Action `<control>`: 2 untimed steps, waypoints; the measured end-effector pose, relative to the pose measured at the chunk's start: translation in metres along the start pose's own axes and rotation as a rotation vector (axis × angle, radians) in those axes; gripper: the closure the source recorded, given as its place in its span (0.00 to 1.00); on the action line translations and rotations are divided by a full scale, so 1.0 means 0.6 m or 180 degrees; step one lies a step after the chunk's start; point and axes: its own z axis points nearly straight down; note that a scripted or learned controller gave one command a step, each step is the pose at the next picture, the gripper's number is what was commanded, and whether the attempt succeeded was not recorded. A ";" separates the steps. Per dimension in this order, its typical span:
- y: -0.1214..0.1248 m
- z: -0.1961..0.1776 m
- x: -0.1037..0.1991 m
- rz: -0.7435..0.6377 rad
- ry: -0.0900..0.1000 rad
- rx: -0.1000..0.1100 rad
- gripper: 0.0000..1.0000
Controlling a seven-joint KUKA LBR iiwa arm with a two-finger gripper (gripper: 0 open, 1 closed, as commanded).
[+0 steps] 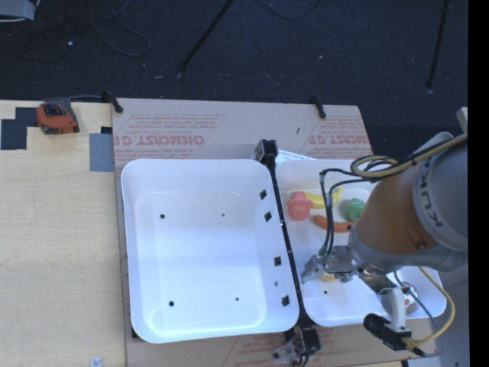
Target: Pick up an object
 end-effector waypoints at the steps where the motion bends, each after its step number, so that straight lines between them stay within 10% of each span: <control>1: 0.003 -0.017 0.001 0.0004 0.0018 0.0012 1.00; 2: 0.029 -0.171 0.152 -0.0046 0.0013 -0.0002 1.00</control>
